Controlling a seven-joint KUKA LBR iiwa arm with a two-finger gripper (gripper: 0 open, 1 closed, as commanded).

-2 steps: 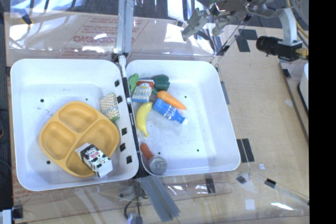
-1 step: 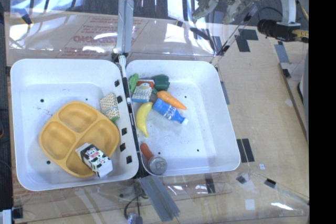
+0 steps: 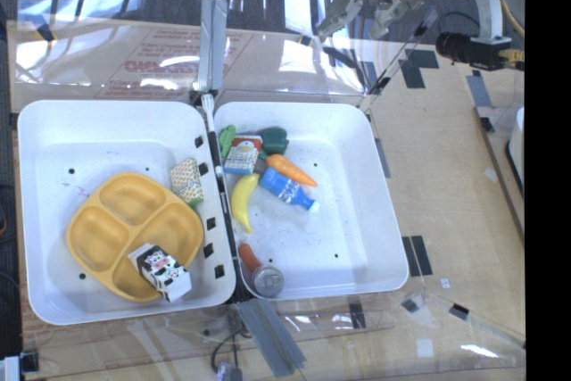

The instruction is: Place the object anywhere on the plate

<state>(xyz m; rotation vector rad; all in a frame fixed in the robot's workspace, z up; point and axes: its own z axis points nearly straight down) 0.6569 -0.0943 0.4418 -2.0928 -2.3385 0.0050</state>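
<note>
A yellow divided plate (image 3: 116, 232) lies in the left bin (image 3: 53, 129). A small white carton with black cow spots (image 3: 162, 272) rests on the plate's near right compartment. My gripper (image 3: 359, 16) hangs high above the back edge of the right bin (image 3: 370, 192), well away from the plate. Its fingers are spread open with nothing between them.
A tan patterned block (image 3: 186, 180) sits beside the plate's right rim. The right bin holds a banana (image 3: 243, 201), carrot (image 3: 292, 169), blue bottle (image 3: 287, 189), small carton (image 3: 243, 154), dark green vegetable (image 3: 272, 138), and a metal can (image 3: 268, 281) by a red item (image 3: 248, 257).
</note>
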